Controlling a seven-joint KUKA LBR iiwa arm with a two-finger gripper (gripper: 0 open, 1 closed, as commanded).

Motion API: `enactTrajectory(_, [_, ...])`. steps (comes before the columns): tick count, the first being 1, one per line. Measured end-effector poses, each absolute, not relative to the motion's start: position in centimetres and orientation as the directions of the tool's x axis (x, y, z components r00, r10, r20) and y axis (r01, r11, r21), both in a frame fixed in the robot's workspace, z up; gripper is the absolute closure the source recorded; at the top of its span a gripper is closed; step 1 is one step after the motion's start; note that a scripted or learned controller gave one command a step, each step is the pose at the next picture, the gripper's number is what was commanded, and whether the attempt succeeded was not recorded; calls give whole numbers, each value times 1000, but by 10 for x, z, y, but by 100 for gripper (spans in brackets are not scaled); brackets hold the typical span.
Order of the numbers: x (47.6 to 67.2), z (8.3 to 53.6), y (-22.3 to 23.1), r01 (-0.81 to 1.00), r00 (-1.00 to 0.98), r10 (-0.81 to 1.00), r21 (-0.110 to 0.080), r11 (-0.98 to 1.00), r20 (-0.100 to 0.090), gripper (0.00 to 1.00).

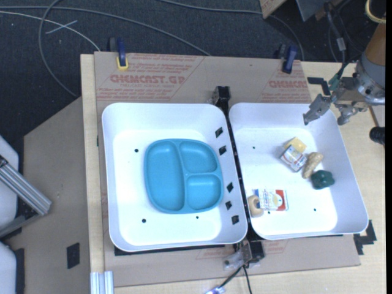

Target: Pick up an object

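Presently, the contents of the bench, listed from my own station at the right.

Item one: my gripper (327, 111), hanging over the far right corner of the right bin (349, 222). Its two fingers (313, 114) are spread apart with nothing between them, and they stand well clear of every object below.

Item two: the left bin (116, 182), shallow and white. It bears one blue divided plate (182, 175) with three compartments, lying flat near the bin's middle.

Item three: the right bin, also shallow and white, touching the left bin along a line of black clips. It carries the loose objects, any of which may serve as the thing to pick:
- a small yellow and white packet (294, 153), tilted, in the upper middle of the bin;
- a tan peanut-shaped piece (313, 162), just beside the packet on its right, seemingly touching it;
- a dark green lump (322, 179), just below the tan piece, near the bin's right wall;
- a flat white card with red and blue print (272, 199), lying toward the near left part of the bin;
- a small tan object (255, 206), touching the card's left edge, close to the bin's left wall.

Item four: a brown board (153, 75) under both bins, held by blue clamps (122, 58) at its far edge.
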State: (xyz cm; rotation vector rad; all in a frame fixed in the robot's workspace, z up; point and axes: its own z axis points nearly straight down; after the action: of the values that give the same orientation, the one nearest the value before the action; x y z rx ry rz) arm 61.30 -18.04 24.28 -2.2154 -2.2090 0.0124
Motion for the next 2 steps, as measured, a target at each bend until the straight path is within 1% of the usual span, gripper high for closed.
enactTrajectory(1, [616,251,-180,1000,-1,1000,-1,1,1,0])
enactTrajectory(2, [610,200,-171,1000,0,1000,-6,0,3,0])
